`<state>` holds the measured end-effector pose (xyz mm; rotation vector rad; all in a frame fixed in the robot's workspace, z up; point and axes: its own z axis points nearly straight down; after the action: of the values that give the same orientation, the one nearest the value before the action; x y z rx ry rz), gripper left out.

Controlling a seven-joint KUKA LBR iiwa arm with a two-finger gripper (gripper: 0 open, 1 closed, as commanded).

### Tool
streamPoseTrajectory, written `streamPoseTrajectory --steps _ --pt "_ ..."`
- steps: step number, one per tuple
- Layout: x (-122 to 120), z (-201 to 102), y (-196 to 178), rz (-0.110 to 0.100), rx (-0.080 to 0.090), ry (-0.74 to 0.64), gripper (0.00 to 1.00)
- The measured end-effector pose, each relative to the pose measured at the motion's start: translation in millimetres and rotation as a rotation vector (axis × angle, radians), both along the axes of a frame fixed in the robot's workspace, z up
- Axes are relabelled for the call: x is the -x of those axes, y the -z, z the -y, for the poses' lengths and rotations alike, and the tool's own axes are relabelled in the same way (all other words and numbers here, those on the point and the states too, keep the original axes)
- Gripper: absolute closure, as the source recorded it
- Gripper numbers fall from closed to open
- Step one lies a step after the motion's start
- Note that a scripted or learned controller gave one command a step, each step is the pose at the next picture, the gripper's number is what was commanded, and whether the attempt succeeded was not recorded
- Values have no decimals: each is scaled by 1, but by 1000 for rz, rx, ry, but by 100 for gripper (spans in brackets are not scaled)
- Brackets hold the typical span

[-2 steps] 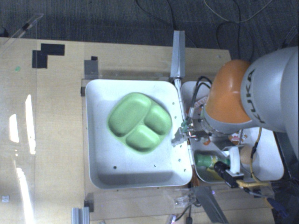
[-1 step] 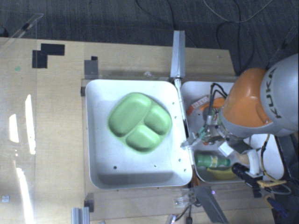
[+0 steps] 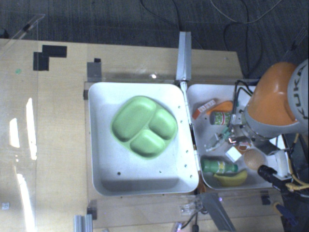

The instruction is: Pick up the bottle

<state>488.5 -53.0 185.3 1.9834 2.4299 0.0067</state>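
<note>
Nearest worktop edge, right bin: green bottle lies on side, touching banana. Beyond it, tool hovers mid-bin, grip state unclear. Left bin holds green divided tray.

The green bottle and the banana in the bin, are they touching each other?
Touching. In the camera view the green bottle lies on its side right against the banana, which curves under it along the right bin's near wall, with no gap between them.
</note>
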Motion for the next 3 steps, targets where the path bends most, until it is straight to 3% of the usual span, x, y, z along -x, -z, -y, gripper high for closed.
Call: streamPoseTrajectory --steps 1,2,3 --pt "1 34 78 -4 0 -75 0" --pt "0 -39 0 -1 -1 122 0" --pt "1 36 55 -5 0 184 0"
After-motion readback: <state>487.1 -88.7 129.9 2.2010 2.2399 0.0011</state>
